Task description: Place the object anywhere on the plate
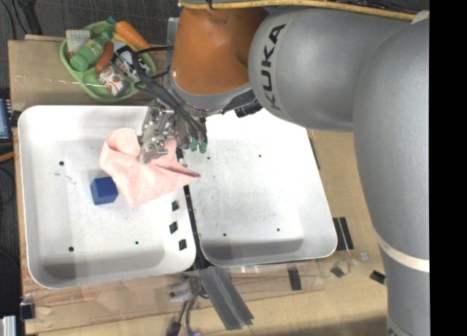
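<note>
A crumpled pink cloth [146, 174] lies in the left bin [44, 181], its right corner reaching over the rim between the two bins. My gripper [155, 150] comes down onto the cloth's upper part. Its fingers are closed and pinch a raised fold of the cloth. A small blue cube [104, 190] sits on the bin floor just left of the cloth, touching its edge. The arm's orange band and grey wrist hang over the back of both bins and hide part of them.
The right bin [255, 203] lies beside the left one, under the arm. A green bowl [95, 60] of toy food stands on the bench behind the left bin. Black tape marks sit along the shared rim.
</note>
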`<state>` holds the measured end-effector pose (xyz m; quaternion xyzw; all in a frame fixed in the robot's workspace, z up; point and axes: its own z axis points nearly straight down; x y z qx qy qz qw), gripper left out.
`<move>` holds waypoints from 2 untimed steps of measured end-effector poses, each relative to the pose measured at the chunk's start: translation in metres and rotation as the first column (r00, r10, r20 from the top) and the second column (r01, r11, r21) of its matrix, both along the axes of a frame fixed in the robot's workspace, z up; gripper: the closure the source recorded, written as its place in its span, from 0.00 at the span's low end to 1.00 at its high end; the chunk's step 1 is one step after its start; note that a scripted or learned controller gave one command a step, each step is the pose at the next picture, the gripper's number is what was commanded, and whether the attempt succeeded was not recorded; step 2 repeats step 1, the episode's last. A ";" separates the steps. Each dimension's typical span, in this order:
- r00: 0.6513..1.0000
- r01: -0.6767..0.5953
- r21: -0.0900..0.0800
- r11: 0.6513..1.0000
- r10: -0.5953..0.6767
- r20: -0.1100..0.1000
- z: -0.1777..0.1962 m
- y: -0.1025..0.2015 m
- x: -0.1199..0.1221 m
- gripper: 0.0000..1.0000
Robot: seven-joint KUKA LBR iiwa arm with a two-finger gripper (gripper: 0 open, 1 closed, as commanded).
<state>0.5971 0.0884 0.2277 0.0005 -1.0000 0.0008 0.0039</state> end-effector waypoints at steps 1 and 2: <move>1.000 0.000 0.000 1.000 0.000 0.001 0.001 0.000 0.000 0.00; 1.000 0.000 0.000 1.000 0.000 0.001 0.001 0.000 0.000 0.00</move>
